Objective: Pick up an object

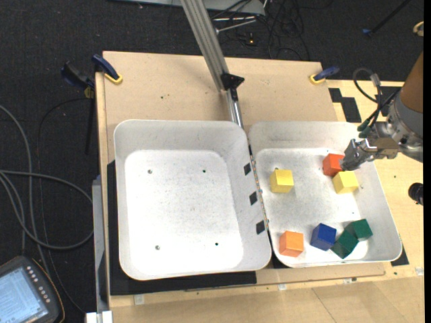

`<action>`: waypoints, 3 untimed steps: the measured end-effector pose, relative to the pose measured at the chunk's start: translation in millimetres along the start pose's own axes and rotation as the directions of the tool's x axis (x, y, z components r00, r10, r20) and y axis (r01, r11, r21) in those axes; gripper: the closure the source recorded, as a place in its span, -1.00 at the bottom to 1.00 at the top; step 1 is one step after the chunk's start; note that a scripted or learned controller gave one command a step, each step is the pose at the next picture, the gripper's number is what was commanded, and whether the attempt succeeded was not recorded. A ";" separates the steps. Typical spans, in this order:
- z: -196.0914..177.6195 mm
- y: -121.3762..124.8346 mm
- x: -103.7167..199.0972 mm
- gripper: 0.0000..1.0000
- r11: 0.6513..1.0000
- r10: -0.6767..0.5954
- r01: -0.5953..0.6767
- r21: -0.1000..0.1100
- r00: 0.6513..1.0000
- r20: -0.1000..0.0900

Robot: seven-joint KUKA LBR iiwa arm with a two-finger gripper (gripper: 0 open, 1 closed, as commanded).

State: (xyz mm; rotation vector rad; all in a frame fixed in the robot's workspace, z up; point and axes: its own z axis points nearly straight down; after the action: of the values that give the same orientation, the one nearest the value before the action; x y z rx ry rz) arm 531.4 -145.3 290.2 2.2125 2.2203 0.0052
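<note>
The right bin (pixel 377 204) holds several small blocks. A yellow block (pixel 283 180) lies near its left side and another yellow block (pixel 345 182) lies further right. A red-orange block (pixel 331 164) sits just above that second yellow one. My gripper (pixel 353 158) reaches in from the right, its tip right beside the red-orange block and just above the right yellow block. Along the bin's front edge lie an orange block (pixel 291 243), a blue block (pixel 324 236) and two green blocks (pixel 361 229) (pixel 345 244).
The left bin (pixel 128 180) stands beside the right one on the wooden bench. A slanted metal pole (pixel 205 32) runs down to the gap between the bins. Clamps (pixel 108 69) (pixel 324 75) sit at the bench's back corners.
</note>
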 end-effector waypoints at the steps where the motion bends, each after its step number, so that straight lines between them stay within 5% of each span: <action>1: 15.5 20.1 50.4 1.00 1.000 -0.004 0.004 0.008 1.000 -0.003; 3: 49.5 42.3 158.5 1.00 1.000 -0.005 0.005 0.009 1.000 -0.004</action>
State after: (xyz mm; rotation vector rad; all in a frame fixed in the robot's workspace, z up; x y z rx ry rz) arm 573.5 13.2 240.6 2.2136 2.2325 -0.0005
